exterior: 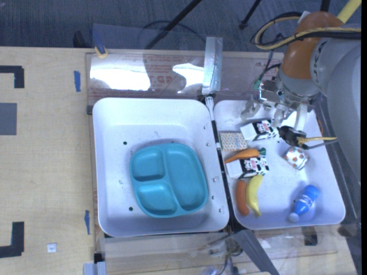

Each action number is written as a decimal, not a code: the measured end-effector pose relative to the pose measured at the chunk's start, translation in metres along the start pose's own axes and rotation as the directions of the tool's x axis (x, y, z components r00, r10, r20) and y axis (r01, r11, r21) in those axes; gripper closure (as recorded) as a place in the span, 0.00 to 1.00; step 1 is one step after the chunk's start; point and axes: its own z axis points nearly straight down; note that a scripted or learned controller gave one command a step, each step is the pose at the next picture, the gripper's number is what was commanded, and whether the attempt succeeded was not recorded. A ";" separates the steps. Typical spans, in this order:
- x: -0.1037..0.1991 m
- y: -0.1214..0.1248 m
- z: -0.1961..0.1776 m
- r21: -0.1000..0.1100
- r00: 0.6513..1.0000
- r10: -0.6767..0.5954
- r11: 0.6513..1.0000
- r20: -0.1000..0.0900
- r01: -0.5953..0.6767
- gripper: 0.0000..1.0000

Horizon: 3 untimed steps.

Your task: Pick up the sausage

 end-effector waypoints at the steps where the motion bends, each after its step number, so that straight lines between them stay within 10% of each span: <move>1: 0.005 0.006 0.018 -0.027 0.997 -0.077 0.997 0.005 0.077 0.00; 3: -0.029 0.002 0.023 -0.037 0.982 -0.188 0.981 -0.001 0.188 0.00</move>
